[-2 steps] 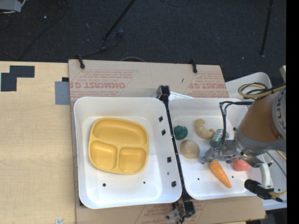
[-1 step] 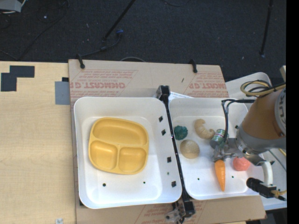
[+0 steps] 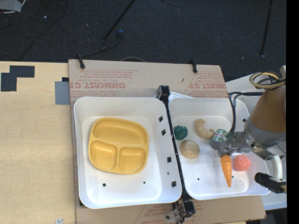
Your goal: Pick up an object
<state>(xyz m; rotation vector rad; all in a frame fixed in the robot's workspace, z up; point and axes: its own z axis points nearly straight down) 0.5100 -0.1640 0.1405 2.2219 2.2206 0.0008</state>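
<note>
The right bin [image 3: 205,190] holds several small items. A dark green lump [image 3: 181,132] lies near the divider, with a round tan ball [image 3: 189,149] just below it. A beige curved piece [image 3: 203,129] sits beside a small green-and-white can [image 3: 218,136]. An orange carrot [image 3: 226,170] points toward the front, and a pink ball [image 3: 241,163] rests to its right. My gripper [image 3: 226,148] is low in the bin, between the can and the carrot's top end, touching or nearly touching both. Nothing is visibly lifted.
The left bin [image 3: 84,181] holds a yellow divided plate [image 3: 119,145]. A black divider rail [image 3: 170,143] runs between the bins. The grey and orange arm [image 3: 268,118] covers the right bin's far right edge. Cables [image 3: 261,80] loop behind it.
</note>
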